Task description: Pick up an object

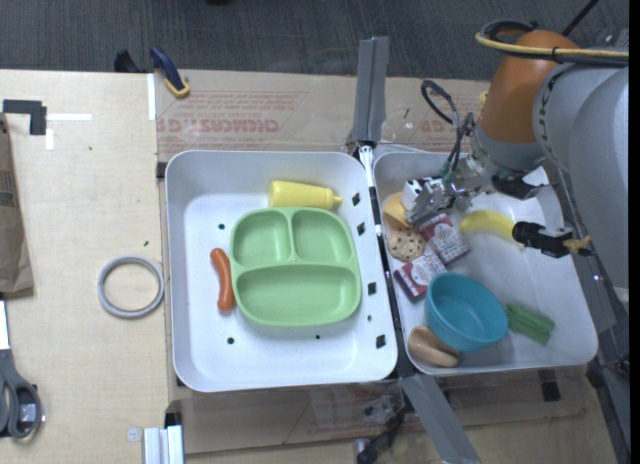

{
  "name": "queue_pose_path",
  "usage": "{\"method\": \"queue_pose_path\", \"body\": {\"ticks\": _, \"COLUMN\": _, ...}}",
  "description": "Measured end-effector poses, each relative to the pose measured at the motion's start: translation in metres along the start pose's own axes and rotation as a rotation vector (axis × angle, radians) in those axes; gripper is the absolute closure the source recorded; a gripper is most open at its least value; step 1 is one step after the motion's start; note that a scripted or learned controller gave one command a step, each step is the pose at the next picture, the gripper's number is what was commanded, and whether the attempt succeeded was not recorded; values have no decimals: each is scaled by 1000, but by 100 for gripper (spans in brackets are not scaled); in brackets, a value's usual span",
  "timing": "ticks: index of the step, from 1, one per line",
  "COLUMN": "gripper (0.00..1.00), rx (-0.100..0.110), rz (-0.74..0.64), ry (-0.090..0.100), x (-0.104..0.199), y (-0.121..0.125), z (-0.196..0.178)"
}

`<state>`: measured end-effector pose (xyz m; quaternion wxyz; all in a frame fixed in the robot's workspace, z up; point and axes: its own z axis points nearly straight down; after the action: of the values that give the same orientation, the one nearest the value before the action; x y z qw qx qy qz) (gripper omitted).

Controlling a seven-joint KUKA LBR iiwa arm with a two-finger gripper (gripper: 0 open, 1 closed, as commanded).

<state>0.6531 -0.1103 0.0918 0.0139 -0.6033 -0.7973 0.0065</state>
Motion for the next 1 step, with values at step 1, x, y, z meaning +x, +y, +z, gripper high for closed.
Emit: {"method": "queue_pose_path", "body": {"ticks": 1, "gripper": 100, "rx": 2, "rz": -2, "ry": -2, "x": 0, "y": -1, "z": -9}}
